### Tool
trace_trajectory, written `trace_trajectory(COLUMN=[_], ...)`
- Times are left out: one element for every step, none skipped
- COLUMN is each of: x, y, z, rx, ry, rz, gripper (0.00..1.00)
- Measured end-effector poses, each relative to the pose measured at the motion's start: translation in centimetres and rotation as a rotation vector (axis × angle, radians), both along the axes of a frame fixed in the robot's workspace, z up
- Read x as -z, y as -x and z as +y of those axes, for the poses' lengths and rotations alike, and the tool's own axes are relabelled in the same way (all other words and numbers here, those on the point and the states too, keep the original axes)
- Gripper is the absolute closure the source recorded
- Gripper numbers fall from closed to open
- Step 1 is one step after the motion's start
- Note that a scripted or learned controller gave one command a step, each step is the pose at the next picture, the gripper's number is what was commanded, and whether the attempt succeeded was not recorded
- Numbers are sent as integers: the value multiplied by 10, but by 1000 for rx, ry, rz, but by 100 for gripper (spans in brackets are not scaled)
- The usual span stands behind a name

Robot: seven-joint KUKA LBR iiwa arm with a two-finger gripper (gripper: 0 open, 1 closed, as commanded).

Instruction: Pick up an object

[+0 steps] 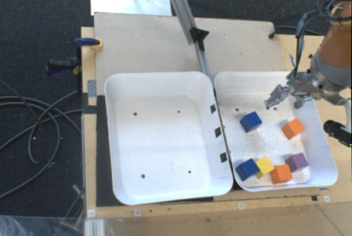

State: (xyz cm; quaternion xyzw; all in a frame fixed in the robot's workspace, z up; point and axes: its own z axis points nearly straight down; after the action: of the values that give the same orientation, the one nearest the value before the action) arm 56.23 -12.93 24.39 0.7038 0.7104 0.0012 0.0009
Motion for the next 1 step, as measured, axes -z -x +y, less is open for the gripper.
trace_trajectory(x=[123], y=[-9], z=[11], rx=[6], ry=[-1], rz=[7], gripper=[0])
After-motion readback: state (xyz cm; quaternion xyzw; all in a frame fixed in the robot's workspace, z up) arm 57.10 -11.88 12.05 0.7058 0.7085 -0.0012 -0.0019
